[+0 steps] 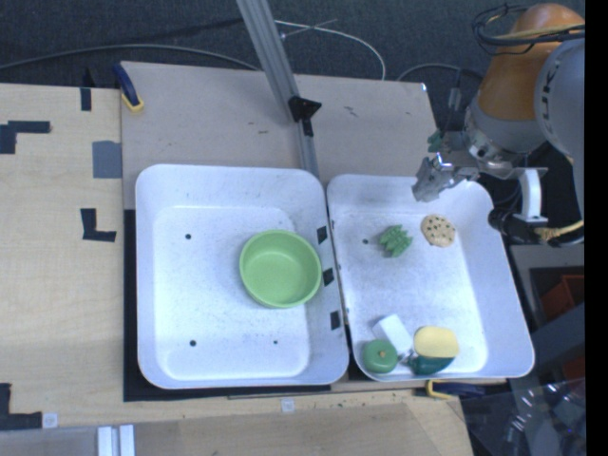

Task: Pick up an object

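we see the arm reaching in from the upper right of the frame, its gripper hanging over the upper edge of the right bin, and we cannot tell whether it is released or clenched; nothing shows in its grasp. just below and right of it lies a round cookie with dark specks, and left of the cookie, a little apart, a small green leafy toy. these two sit in the upper half of the right bin with bare white floor around them, so nothing stands between them and the gripper. in the lower part of the same bin, well apart from the gripper, we see a crowded cluster: a green round fruit, a white block touching it from above, and a yellow piece resting on a dark green one; these press against the bin's lower rim and each other. the left bin holds a green bowl, upright, towards its right side near the divide between the bins. a grey pole slants down from the top of the frame to the seam between the bins, and cables lie on the dark floor behind the bench.
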You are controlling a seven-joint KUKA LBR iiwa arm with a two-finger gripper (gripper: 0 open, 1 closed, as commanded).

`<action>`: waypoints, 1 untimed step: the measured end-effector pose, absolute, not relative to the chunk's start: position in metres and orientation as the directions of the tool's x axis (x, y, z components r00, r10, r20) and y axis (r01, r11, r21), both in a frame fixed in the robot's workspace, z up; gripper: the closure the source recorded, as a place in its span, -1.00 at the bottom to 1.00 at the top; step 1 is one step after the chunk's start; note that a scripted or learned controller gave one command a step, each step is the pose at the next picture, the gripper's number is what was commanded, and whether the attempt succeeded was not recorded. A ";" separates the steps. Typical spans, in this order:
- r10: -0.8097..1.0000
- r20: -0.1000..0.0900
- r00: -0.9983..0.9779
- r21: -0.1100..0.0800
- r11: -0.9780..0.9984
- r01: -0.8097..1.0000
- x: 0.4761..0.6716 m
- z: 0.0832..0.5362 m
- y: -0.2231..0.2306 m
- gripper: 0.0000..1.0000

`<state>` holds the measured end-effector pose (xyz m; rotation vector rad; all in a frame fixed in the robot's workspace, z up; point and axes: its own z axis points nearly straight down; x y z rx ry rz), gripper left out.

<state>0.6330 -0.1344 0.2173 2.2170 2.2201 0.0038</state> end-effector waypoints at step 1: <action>1.000 -0.001 -0.001 -0.001 0.001 1.000 0.633 0.216 -0.134 1.00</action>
